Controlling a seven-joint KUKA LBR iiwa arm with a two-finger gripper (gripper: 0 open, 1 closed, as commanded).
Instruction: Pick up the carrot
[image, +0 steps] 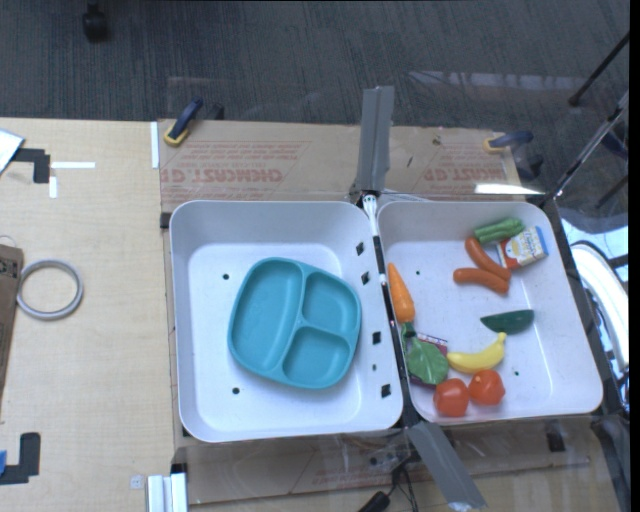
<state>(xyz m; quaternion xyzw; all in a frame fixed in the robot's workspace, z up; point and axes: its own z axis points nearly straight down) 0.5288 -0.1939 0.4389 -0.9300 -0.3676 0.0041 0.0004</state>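
The carrot (400, 292) lay against the right bin's (570, 300) left wall, near the banana (478, 354); my pincer's state I could not tell

A robotics lab or test workshop: two white bins (285, 225) sit on flattened cardboard (270, 165) over a plywood bench (90, 250), grey office carpet (300, 50) beyond them (clamps (183, 120) pin the cardboard), a tape roll (45, 289) left of the bins.

The orange carrot (400, 292) lies lengthwise against the right bin's left wall, apparently leaf-end nearest.
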